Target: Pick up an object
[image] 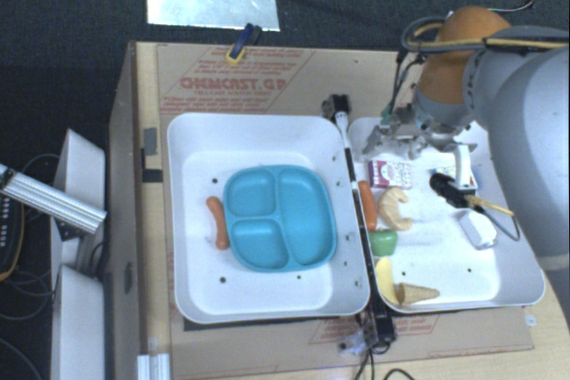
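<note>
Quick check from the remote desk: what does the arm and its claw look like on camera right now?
The arm is bulky, rounded and light grey, with an orange band above the wrist. Thin dark cables loop around that band. The claw below is a small grey metal assembly.

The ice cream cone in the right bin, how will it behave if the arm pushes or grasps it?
The ice cream cone lies on its side near the bin's front wall, so a push would probably roll it in a curve, being tapered. It looks like a small toy, likely light. Its narrowing shape may slip out of a pinch.
</note>
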You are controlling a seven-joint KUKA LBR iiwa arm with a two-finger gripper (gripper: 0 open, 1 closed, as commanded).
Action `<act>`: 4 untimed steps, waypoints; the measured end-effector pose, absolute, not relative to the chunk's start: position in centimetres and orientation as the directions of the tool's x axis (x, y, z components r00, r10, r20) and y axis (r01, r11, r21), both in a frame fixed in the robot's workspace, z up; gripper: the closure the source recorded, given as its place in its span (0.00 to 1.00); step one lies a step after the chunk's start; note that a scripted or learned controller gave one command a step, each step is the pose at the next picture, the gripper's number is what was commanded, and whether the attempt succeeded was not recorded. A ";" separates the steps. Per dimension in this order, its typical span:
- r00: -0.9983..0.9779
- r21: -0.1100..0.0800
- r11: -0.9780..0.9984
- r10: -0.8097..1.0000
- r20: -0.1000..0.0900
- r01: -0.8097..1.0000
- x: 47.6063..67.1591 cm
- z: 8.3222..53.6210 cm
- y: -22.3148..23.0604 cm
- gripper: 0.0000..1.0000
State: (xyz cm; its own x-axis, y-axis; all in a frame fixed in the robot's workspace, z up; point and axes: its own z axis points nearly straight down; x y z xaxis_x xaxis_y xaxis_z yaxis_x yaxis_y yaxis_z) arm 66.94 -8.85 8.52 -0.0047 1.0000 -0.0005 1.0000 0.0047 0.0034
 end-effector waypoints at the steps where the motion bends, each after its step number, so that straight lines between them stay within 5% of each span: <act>1: -0.001 0.001 0.001 1.000 0.000 1.000 60.6 8.4 -8.6 0.00; 3: -0.002 0.001 0.002 1.000 0.000 1.000 59.0 8.4 -8.5 0.00; 4: -0.001 0.000 0.001 1.000 0.000 1.000 52.8 8.4 -8.8 0.00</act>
